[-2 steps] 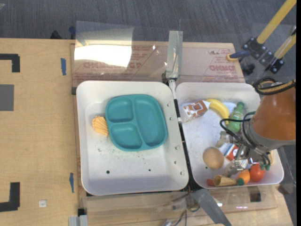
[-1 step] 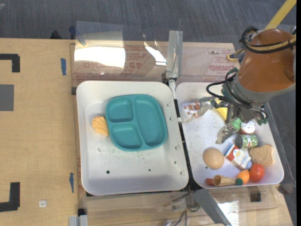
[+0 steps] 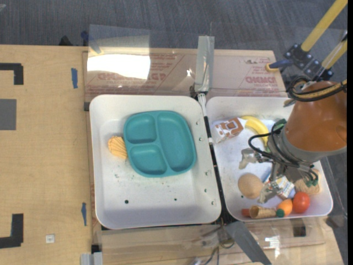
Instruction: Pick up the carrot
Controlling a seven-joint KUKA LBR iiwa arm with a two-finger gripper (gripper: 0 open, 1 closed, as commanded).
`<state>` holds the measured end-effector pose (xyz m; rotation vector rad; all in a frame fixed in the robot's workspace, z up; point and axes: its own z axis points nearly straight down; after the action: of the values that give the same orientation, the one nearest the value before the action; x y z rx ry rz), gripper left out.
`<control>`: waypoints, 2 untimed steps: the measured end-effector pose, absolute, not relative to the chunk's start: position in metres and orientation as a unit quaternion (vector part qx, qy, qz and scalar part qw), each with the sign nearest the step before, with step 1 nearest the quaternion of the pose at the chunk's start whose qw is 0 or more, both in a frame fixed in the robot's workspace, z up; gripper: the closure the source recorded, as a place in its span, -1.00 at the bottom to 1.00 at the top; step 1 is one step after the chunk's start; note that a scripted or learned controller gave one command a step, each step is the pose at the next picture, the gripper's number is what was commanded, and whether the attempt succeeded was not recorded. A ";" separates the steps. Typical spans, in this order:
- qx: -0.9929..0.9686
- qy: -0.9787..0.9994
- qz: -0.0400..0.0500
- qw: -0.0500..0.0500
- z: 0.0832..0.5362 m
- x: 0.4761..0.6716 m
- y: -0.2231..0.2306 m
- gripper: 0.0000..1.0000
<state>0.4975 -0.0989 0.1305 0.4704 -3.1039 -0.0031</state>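
Carrot (image 3: 284,207) lies low in right bin (image 3: 325,203) beside tomato (image 3: 301,202); pincer (image 3: 274,187) hovers just left, apparently lining up, grip state unreadable.

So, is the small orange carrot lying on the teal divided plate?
No, the small orange carrot lies in the right white bin, while the teal divided plate sits in the left white bin.

teal plate (image 3: 160,143), orange carrot (image 3: 284,207) (green tip)
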 end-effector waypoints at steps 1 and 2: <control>0.188 -0.982 0.001 -0.009 0.230 0.597 -0.071 -1.00; 0.311 -0.951 0.001 -0.006 0.232 0.669 -0.100 -1.00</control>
<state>0.6686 -0.1001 0.2325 0.9794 -2.9966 0.0024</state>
